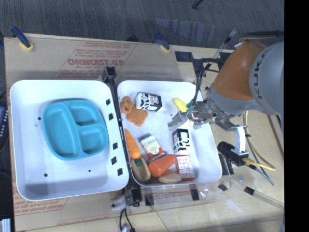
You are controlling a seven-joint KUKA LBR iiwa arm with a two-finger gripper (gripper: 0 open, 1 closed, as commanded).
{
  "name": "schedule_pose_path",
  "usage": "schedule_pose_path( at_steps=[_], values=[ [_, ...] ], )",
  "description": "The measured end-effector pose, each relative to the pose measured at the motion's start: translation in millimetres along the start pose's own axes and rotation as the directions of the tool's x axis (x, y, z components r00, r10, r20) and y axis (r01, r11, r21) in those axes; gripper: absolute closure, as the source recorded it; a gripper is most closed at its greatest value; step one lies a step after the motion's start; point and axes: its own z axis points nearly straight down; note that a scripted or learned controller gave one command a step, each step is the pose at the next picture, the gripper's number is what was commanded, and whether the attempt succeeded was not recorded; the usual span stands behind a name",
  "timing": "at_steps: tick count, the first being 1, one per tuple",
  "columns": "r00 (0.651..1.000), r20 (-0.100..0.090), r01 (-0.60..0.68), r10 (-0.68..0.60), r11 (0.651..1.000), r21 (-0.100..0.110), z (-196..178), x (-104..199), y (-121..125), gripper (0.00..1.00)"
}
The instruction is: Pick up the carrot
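- My gripper (179, 121) hangs over the right bin (205, 170), toward its right wall, just above the black-and-white carton (181, 141) standing there.
- Whether my fingers are apart or together I cannot tell; they merge with the metal of my wrist and nothing shows between them.
- The carrot (132, 144) lies along the right bin's left wall, roughly midway down it, well apart from my gripper.
- At the bin's near edge lie a larger orange piece (161, 165), a red-and-white packet (184, 165) and a tan bun-like item (140, 169).
- A small boxed snack (149, 144) lies just beside the carrot.
- Toward the far edge sit a cow-print carton (148, 101), a brown lumpy item (133, 112) and a yellow item (180, 104).
- The left bin (24, 178) holds a blue divided tray (76, 128).
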Motion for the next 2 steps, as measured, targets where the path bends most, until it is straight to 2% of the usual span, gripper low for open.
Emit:
schedule_pose_path(
  at_steps=[1, 2],
  values=[
    [0.991, 0.006, 0.136, -0.136, 0.991, -0.008, -56, -47, 95, 0.0],
    [0.993, 0.0, -0.116, 0.116, 0.993, 0.005, 60, 16, 38, 0.0]
  ],
)
